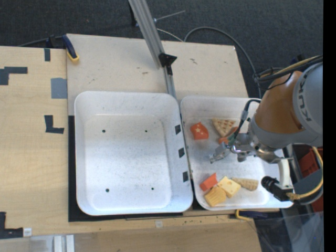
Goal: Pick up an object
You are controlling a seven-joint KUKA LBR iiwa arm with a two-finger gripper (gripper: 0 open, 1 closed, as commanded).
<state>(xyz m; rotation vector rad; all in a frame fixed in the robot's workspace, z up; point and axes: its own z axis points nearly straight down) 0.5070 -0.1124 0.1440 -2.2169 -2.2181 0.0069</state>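
Note:
The right bin (273, 201) holds several toy food pieces. A red strawberry-like piece (199, 131) lies at its upper left, with a tan waffle-patterned wedge (224, 125) beside it. A small orange piece (226, 139) sits just under the wedge, close to the gripper's body. Along the front lie an orange-red chunk (208, 181), a yellow cheese block (229, 186), a tan cracker (214, 196) and a pale cone (246, 183). My gripper (216, 155) hangs low over the middle of this bin, pointing left, on bare floor between the strawberry and the front pieces. I see nothing held in it.
The left bin (84, 109) stands beside the right one, sharing a raised divider rim (181, 151). A grey pole (149, 30) slants down to the bins' back edge. The arm's grey body and orange band (281, 112) overhang the right bin's right side.

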